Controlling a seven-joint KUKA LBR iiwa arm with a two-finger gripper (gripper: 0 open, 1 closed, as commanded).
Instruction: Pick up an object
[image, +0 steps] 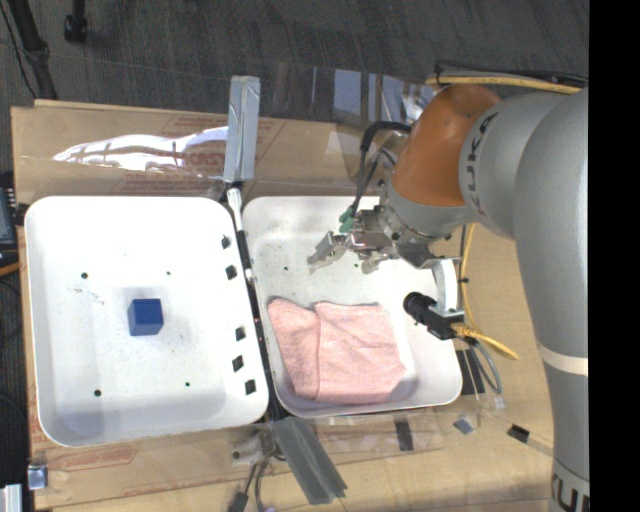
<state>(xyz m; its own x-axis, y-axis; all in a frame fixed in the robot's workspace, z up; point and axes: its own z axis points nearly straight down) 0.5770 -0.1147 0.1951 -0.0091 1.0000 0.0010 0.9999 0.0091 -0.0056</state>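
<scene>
A small blue cube (146, 316) lies in the left bin (60, 400), left of its middle. A folded pink cloth (340, 350) fills the near half of the right bin (290, 225). My gripper (342, 260) hangs over the far half of the right bin, just beyond the cloth's far edge. It is open, with its two metal fingers (320, 252) spread apart and nothing between them. The grey arm with its orange band (440, 150) comes in from the right.
A black divider with clips (243, 300) separates the two bins. A black fitting and yellow cable (440, 320) hang at the right bin's right rim. Cardboard and tape lie under and behind the bins.
</scene>
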